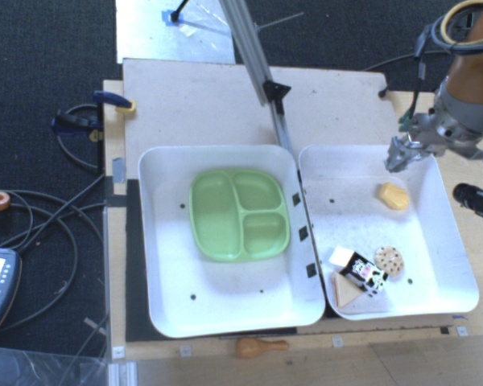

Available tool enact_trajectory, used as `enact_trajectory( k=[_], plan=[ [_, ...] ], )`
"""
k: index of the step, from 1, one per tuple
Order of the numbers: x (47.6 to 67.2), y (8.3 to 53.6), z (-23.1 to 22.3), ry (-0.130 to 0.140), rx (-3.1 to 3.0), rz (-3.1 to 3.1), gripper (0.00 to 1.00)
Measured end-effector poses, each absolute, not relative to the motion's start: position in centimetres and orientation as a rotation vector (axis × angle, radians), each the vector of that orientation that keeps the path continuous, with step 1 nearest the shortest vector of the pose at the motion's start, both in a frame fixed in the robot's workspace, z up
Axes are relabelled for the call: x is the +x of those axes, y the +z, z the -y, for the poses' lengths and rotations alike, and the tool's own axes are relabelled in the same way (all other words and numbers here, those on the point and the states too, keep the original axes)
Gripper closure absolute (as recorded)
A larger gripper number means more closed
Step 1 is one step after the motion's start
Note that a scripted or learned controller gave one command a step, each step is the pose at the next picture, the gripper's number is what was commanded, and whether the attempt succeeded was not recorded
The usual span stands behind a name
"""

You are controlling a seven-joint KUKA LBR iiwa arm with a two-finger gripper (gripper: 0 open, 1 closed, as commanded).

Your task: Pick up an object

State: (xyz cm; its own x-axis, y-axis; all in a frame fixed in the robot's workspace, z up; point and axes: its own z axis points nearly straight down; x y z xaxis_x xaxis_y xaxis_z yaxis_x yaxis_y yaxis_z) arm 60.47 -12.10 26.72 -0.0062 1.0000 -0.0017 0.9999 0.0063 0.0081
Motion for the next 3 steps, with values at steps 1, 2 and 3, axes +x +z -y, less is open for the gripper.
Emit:
enact_trajectory(
  k=[1, 2, 3],
  plan=[
    [62.6, 26.1, 6.4, 0.006, 2.207, -2.232, 1.0],
    [63.5, 24.4, 1.1, 0.003, 2.21, -2.235, 1.0],
    [64.9, 23.1, -4.3, 0.005, 2.21, -2.233, 1.0]
  ],
)
